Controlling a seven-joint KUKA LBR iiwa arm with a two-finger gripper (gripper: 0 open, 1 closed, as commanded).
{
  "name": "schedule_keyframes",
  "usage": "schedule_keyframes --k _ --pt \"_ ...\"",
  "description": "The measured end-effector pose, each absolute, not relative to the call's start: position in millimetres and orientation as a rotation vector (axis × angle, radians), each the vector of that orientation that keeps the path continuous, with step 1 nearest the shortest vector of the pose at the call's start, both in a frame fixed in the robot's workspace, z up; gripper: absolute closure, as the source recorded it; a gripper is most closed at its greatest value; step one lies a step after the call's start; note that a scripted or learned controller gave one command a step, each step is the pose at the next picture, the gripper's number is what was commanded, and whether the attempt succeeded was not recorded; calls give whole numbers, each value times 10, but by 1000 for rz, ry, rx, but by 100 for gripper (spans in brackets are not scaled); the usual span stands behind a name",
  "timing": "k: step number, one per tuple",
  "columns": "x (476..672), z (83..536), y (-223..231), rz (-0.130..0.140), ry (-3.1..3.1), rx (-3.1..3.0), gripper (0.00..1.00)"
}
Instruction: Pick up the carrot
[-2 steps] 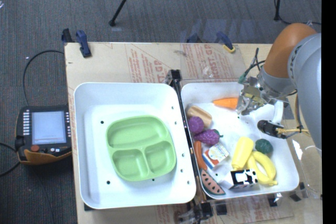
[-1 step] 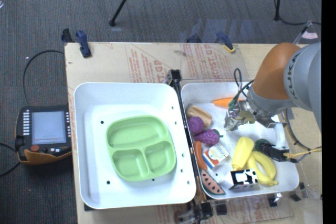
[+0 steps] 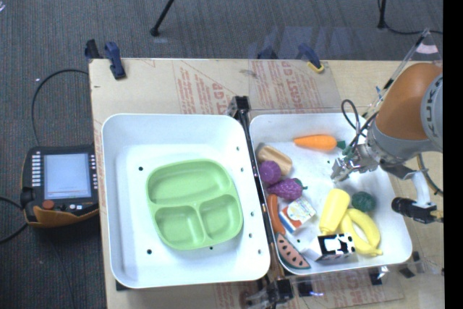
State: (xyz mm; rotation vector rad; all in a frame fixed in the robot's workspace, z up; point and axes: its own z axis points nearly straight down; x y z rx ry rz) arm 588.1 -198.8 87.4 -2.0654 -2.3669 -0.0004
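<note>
One carrot (image 3: 315, 142) lies free at your right bin's (image 3: 402, 257) upper edge; the pincer (image 3: 346, 166) hovers just below-right, approaching, though I cannot tell its spread.

Red print ran across the bare brown bench (image 3: 217, 83) behind the bins, set upside down to the camera and crossed by slanting red lines; its letters were too small and faint to make out as words. A small carton (image 3: 297, 213) in the right bin (image 3: 402, 242) carried a red and white label whose wording was too blurred to read. A black and white patterned tag (image 3: 334, 245) lay at that bin's near edge, without legible characters. The pendant's screen (image 3: 66, 176) on the floor showed no readable text.
</note>
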Motion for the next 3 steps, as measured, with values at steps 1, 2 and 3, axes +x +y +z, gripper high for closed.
schedule_keyframes --k 1,2,3 --pt "5881 874 -1990 -2 -2364 -2068 0" --pt "6452 884 -2036 -3 -2353 -2084 0" --pt "6445 869 -1633 1 -2033 -2389 0"
